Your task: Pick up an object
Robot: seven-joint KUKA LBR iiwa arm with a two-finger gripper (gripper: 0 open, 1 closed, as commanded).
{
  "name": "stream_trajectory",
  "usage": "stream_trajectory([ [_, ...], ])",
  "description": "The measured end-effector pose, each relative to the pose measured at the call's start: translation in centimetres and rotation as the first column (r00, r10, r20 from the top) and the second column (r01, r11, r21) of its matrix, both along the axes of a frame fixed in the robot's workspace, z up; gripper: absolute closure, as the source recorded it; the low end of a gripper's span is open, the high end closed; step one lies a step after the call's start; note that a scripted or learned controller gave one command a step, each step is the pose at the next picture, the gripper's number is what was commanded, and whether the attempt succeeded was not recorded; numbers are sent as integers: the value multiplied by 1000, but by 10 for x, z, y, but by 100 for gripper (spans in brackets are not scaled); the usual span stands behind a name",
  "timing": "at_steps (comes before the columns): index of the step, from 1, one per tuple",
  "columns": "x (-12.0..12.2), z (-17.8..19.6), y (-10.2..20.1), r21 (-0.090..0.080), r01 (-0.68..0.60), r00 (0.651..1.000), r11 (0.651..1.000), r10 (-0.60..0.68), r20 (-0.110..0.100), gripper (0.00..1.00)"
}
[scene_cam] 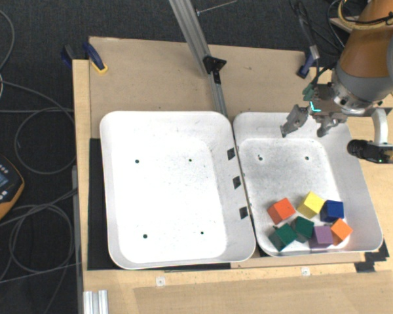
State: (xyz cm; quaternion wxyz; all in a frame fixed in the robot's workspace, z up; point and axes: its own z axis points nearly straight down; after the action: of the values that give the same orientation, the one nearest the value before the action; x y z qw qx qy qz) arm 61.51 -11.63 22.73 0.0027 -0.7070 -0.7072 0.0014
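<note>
Several small blocks lie bunched at the near end of the right bin [275, 150]: an orange block [281, 209], a yellow block [310, 204], a blue block [333, 209], two green blocks [293, 231], a purple block [322, 235] and a second orange block [341, 229]. My gripper [308, 125] hangs open over the far end of that bin, well away from the blocks, with nothing between its fingers [292, 123].
The left bin [164, 188] lies beside the right one, with black clips [236, 182] along the shared edge. A slanted metal pole [196, 38] rises behind the bins. Blue clamps [95, 57] hold the board's far corners.
</note>
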Motion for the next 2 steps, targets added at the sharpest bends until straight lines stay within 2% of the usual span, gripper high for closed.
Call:
stream_trajectory([
  [1,1,3,0,-1,-1,1000,1000,1,5,0],
  [2,10,-51,4,-1,-2,1000,1000,2,0,0],
])
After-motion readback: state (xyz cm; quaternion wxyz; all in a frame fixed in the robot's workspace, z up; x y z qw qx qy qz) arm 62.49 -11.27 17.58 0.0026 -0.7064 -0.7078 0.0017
